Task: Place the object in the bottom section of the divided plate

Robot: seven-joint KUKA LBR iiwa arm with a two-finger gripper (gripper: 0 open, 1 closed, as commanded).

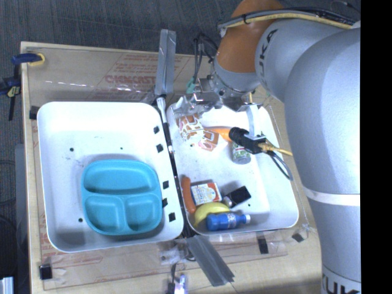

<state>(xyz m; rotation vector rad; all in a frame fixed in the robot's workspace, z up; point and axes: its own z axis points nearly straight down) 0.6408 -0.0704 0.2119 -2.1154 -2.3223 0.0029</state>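
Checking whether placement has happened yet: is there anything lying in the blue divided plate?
No. The blue divided plate in the left bin has all its sections bare, showing nothing but blue surface.

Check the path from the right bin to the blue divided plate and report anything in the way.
The raised rims where the two bins meet lie between the gripper, over the right bin, and the blue divided plate in the left bin. Nothing lies on the plate.
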